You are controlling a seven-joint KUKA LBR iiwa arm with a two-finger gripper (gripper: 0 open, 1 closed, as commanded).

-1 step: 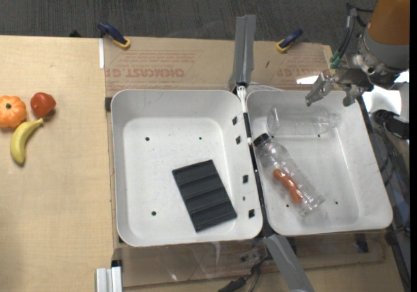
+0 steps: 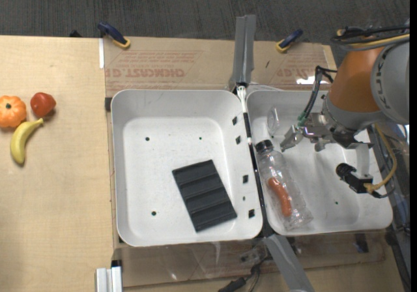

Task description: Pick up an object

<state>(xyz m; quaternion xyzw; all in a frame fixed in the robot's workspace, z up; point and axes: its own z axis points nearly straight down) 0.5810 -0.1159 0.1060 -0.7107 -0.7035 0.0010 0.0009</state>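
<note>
- The landmark here is the grey divider bar (image 2: 244, 56) that is running between the two white bins.
- The left bin (image 2: 130, 154) is lying on one side of that bar, and a dark ribbed block (image 2: 203, 194) is resting tilted on its floor, toward the near edge and well apart from the bar.
- The right bin (image 2: 365, 216) is sitting on the other side of the bar.
- A clear plastic bottle (image 2: 281, 186) is lying in the right bin just beside the bar, its black cap pointing toward the far wall and its body slanting away from the bar toward the near wall.
- An orange-red carrot-like piece (image 2: 281, 196) is showing on or within the bottle's lower half; which of the two, I cannot tell.
- The gripper (image 2: 298, 135) is hanging over the right bin, farther from the bar than the bottle cap and a little beyond it toward the far wall.
- Whether its pincer is spread or closed is not visible from this angle, and nothing is showing between its tips.
- The arm's orange band (image 2: 352, 82) is sitting above the wrist, well apart from the bar.
- Far from the bar, past the left bin, a banana (image 2: 21, 141), a red apple (image 2: 42, 104) and an orange fruit (image 2: 11, 112) are lying clustered on the wooden bench (image 2: 52, 219).
- Two blue clamps (image 2: 113, 34) are gripping the cardboard sheet (image 2: 169, 66) at its far edge, one on either side of the bar.
</note>
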